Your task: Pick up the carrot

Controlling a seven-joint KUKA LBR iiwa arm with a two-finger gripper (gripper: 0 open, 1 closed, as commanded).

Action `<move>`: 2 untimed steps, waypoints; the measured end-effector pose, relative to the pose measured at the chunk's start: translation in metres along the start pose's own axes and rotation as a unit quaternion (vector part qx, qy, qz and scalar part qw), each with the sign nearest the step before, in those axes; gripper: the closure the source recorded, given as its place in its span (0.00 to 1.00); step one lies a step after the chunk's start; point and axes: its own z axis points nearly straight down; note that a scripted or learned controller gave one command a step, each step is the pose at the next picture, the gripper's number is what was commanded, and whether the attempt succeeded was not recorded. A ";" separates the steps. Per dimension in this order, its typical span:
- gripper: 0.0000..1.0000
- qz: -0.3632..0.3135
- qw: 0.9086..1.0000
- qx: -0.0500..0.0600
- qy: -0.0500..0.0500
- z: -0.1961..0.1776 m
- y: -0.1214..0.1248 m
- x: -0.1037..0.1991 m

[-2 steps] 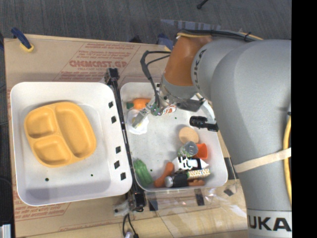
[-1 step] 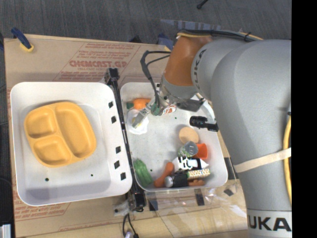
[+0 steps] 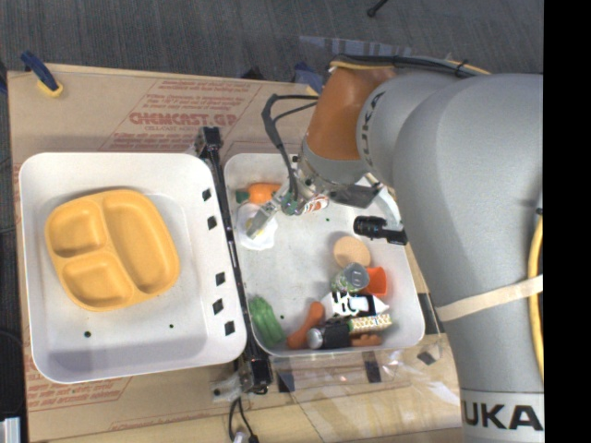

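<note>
In the right bin (image 3: 305, 247), an orange piece with a small green end, seemingly the carrot (image 3: 263, 193), lies against the far left corner. My gripper (image 3: 275, 210) hangs low just in front of and to the right of it, above a white crumpled object (image 3: 257, 231). The wrist and orange band (image 3: 337, 109) rise behind it. The wrist partly blocks the carrot's right end. Nothing is visibly held.
A second elongated orange piece (image 3: 305, 326), a green vegetable (image 3: 265, 319), a tan disc (image 3: 351, 250), a can (image 3: 351, 277) and a red-orange item (image 3: 377, 281) crowd the right bin's near side. The left bin (image 3: 55, 340) holds a yellow divided plate (image 3: 111, 245).
</note>
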 end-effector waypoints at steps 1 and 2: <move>0.00 0.303 0.953 -0.012 -0.009 -0.006 -0.002 -0.013; 0.00 0.477 0.879 -0.012 -0.006 -0.006 -0.009 -0.036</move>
